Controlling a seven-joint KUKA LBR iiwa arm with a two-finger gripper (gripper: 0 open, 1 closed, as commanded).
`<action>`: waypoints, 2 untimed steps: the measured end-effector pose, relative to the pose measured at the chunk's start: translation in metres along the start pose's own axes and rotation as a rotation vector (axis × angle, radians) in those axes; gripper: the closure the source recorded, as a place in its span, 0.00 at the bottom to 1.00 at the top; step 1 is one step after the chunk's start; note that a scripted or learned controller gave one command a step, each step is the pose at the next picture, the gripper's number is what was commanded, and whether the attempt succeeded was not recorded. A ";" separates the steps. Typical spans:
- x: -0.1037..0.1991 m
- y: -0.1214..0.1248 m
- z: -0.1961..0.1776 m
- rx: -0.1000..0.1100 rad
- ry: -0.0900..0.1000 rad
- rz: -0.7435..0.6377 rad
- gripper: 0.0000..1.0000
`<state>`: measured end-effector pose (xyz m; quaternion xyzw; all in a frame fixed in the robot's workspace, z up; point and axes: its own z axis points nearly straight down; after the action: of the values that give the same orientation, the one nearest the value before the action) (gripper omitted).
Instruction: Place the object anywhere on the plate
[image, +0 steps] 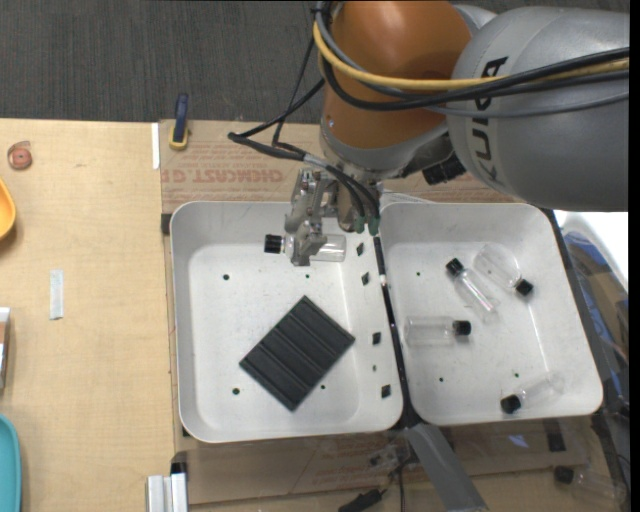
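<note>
While the tool (305, 245) hangs over the left bin (200, 300), seemingly grasping a clear vial (318, 249), the dark plate (297, 352) lies bare; placing remains.

The gripper (305, 243) hangs over the far edge of the left bin (200, 300), a clear black-capped vial (300, 245) between its fingers. A black ribbed plate (297, 353) lies mid-bin. Four vials (470, 285) lie scattered in the right bin (560, 300).
</note>
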<state>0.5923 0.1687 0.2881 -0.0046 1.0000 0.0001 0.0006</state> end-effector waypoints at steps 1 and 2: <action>0.037 -0.045 0.003 -0.001 0.000 -0.309 1.00; 0.043 -0.142 -0.062 0.000 -0.004 -0.554 1.00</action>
<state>0.5505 0.0258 0.3501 -0.2780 0.9606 0.0000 0.0024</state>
